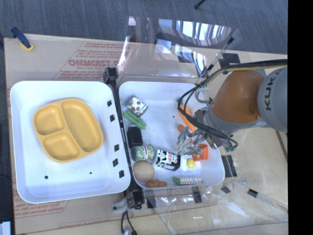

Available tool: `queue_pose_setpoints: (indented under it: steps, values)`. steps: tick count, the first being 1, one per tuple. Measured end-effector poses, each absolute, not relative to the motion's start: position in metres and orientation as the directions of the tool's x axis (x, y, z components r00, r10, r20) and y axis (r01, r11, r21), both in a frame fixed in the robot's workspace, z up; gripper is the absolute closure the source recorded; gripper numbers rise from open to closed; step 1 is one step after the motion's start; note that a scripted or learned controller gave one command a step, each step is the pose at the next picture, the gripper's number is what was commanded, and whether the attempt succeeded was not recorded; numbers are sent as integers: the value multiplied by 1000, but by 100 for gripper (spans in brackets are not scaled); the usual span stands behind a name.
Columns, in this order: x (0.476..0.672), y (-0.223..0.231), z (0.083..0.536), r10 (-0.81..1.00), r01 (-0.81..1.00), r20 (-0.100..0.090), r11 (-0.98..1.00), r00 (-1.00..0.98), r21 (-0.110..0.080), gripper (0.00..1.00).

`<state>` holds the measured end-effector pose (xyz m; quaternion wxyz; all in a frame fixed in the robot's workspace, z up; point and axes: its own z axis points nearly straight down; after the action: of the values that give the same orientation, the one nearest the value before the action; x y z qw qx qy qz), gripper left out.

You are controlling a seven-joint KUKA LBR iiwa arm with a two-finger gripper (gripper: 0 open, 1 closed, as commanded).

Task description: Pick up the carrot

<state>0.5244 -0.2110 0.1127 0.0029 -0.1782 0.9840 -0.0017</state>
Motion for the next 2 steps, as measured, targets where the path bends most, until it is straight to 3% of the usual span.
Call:
queue_pose_setpoints:
  steps: [1,2]
  values:
    - [539,-149,217,-99,-99,-9,995,-995,-2,100]
    - [576,-207,227,183,183,-4,983,-983,-2,100]
